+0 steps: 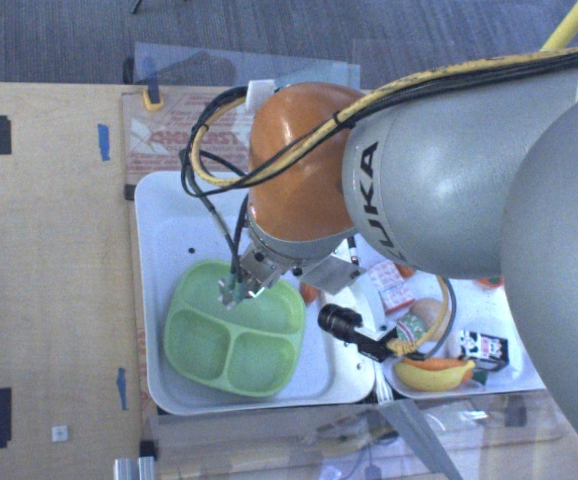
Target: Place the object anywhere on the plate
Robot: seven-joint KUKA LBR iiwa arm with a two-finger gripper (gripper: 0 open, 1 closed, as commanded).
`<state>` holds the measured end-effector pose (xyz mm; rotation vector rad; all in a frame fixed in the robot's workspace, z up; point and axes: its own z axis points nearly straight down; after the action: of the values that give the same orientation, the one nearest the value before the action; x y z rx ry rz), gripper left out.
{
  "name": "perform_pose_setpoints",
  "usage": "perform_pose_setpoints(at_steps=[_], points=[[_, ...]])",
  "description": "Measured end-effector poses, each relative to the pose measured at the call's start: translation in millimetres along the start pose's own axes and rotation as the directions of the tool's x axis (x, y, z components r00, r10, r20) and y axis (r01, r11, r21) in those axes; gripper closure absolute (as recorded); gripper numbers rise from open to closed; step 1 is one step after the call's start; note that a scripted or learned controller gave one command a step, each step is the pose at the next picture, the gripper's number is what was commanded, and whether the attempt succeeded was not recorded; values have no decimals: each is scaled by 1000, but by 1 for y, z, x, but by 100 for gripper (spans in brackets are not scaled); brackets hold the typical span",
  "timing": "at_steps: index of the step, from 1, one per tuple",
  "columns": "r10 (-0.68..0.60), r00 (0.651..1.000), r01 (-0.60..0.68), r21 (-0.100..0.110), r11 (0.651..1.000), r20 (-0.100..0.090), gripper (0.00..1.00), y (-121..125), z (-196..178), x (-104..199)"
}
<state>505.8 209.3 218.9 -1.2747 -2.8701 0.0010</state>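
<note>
Pale wooden bench, black corner marks + bits of blue tape on top. Two shallow white plastic bins sit on it side by side. Left bin lies under and around the gripper; the green three-compartment plastic plate in it is right below the fingertips. Right bin is off to the gripper's right, partly under the arm, w/ assorted small items.

Plate sat in the left bin, near its front edge. Right bin held a banana at front, a small carton behind it.
</note>
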Motion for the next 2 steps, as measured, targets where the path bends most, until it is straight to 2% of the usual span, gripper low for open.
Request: perform_pose_setpoints(at_steps=[1,2], points=[[129,992,-129,-4,992,2,100,-1,-28,-27],[-121,993,121,0,993,0,100,-11,-36,8]])
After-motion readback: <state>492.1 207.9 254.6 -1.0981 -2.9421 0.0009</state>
